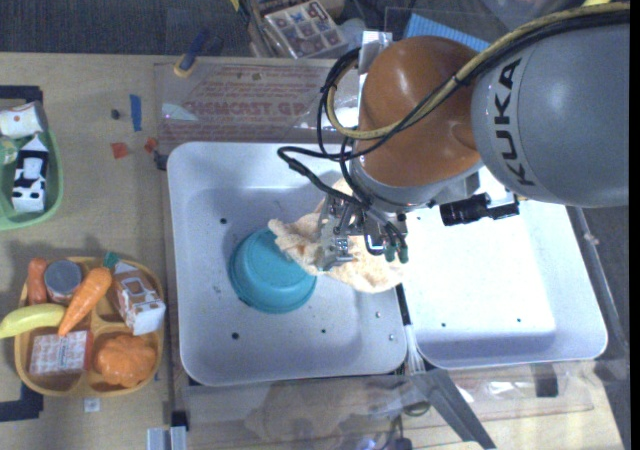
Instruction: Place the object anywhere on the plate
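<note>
Looking down on the bench, you have the gripper (362,241) low in the left bin (200,188), hanging just beside the teal plate (272,273) on the side away from the yellow tray (85,323). Between the plate and the bin's divider lies a pale, crumpled object (370,273) — it looks like a flat, tan piece of play food or cloth, though what it is exactly you cannot make out. One edge of it touches or overlaps the plate's rim nearest the gripper; most of it rests on the bin floor beyond the plate.

The gripper sits right on top of that pale object, and wrist hardware crowds the tips, so whether the fingers are spread, closed, or pinching the thing is not something you can tell from this slant (don't count it as grasped).

As for progress, judge the task as not done: the plate's bowl shows bare teal across most of its face, and the object is largely off it. What is left, as far as you can read it, is a secure hold on the object, a lift clear of the bin floor, a short carry over the plate's middle, and a release there. The object's floppy look suggests it may slip or drape — watch for that.
</note>
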Tool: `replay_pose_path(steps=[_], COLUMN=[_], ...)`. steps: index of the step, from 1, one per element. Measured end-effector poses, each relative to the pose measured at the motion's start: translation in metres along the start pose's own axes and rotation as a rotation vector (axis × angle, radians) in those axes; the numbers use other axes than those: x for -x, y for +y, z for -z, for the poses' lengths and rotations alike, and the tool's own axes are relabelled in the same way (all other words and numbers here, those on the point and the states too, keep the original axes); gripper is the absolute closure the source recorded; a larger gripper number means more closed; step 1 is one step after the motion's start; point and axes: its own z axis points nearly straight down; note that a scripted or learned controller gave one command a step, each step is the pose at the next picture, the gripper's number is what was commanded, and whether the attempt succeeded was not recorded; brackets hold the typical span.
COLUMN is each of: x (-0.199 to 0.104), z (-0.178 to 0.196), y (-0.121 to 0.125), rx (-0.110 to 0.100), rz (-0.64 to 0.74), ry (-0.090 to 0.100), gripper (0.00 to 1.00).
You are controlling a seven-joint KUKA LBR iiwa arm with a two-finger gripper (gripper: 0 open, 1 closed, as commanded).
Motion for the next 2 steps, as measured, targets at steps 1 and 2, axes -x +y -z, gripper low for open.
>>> replay_pose_path(steps=[1, 2], x=[-0.0289, -0.0288], z=[0.0102, 0.0103], y=[0.0416, 0.0415], rx=[0.000, 0.000], rz=[0.000, -0.001], ry=[0.000, 0.000], gripper=[1.00, 0.00])
